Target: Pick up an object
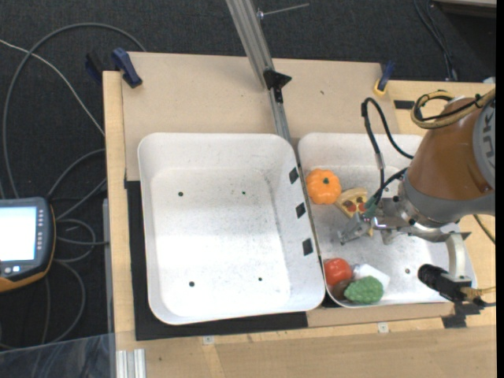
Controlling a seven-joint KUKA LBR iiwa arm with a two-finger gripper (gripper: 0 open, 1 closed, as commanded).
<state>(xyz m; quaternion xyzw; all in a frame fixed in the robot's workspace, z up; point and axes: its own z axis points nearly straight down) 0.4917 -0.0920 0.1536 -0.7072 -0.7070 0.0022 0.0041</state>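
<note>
My gripper (pixel 358 225) hangs low over the middle of the right bin (pixel 409 144), below the grey and orange arm (pixel 449 172) that comes in from the right. A yellow and red pizza-like piece (pixel 352 202) lies just above the gripper, close to it. An orange pumpkin (pixel 323 186) rests to the left of that piece, near the bin's left wall. At the bin's front left corner sit a red tomato (pixel 337 270), a green broccoli-like toy (pixel 364 290) and a small white object (pixel 370 274).
The left bin (pixel 157 156) stands beside the right one, with a row of black clips (pixel 300 209) on the wall between them. A metal pole (pixel 250 30) slants in from the top. Black cables (pixel 378 140) loop over the right bin's back.
</note>
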